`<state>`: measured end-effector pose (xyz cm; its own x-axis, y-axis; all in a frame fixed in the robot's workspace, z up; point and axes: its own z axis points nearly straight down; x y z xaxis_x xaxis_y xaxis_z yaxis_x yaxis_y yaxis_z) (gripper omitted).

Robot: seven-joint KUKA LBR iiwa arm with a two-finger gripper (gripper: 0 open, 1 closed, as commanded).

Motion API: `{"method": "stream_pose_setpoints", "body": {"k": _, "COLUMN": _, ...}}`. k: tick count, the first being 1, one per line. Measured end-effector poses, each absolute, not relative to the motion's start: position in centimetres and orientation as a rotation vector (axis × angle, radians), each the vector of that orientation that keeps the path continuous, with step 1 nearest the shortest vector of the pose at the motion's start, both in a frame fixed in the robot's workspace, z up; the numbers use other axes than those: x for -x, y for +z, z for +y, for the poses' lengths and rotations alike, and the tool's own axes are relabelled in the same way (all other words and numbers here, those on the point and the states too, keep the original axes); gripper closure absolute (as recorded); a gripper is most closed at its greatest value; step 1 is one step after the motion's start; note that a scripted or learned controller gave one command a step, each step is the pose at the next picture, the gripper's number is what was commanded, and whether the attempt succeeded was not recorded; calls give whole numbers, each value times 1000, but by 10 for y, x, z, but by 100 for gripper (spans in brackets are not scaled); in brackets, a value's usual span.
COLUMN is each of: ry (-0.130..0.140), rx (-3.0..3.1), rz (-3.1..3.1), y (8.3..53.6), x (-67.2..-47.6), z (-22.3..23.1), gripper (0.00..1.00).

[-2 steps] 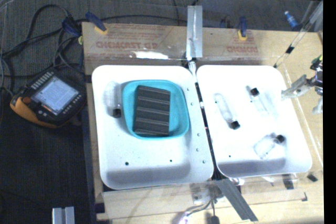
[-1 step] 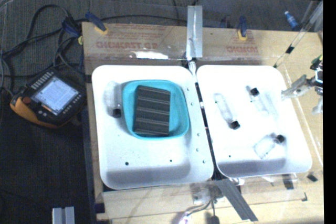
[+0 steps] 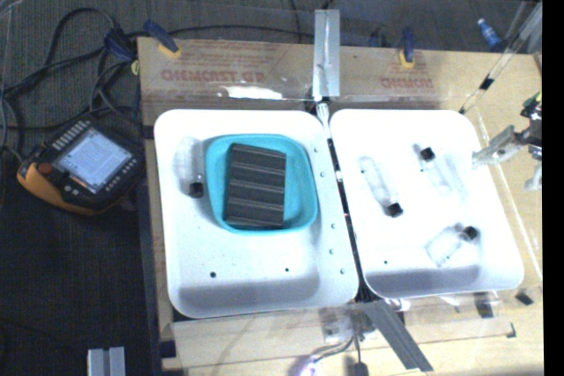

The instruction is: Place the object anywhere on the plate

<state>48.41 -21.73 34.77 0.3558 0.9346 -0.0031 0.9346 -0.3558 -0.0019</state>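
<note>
A blue square plate (image 3: 304,189) sits in the left bin (image 3: 256,286). A dark grey ribbed block (image 3: 256,186) lies flat on the plate and covers most of its middle. A clear vial with a black cap (image 3: 189,170) lies in the same bin, just left of the plate. The gripper (image 3: 502,147) is at the far right, over the right rim of the right bin (image 3: 414,273), well away from the plate. Nothing is seen in it.
Three clear vials with black caps lie in the right bin: one left of centre (image 3: 381,188), one toward the back (image 3: 439,166), one near the front right (image 3: 451,244). A handheld controller (image 3: 84,165) with cables lies on the floor to the left.
</note>
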Motion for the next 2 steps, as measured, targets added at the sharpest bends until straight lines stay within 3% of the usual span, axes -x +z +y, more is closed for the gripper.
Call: {"method": "stream_pose_setpoints", "body": {"k": 2, "ry": -6, "rx": -2586, "rz": 1783, "y": 348, "x": -484, "z": -217, "gripper": 0}}
